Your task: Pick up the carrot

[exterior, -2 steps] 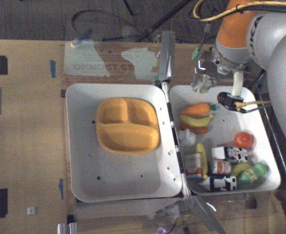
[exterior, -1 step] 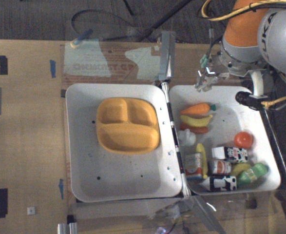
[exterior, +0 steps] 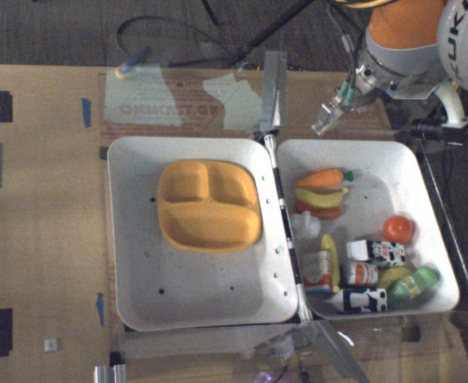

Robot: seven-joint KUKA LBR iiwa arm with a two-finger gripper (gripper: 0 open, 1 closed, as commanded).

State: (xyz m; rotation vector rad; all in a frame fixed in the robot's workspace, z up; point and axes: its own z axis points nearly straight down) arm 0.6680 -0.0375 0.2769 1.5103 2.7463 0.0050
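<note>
An orange carrot [exterior: 320, 179] with a green tip lies in the upper left part of the right bin [exterior: 385, 158], just above a yellow banana [exterior: 321, 197]. My gripper [exterior: 335, 107] hangs above the bench behind the right bin's far edge, up and slightly right of the carrot, well apart from it. Its clear fingers point down and to the left, and nothing sits between them.
A yellow divided plate [exterior: 209, 204] sits in the left bin [exterior: 138, 278]. The right bin also holds a red tomato [exterior: 398, 229], small milk cartons [exterior: 375, 251], a can [exterior: 359, 274], a green bottle [exterior: 415, 283] and other toy foods crowded along its front.
</note>
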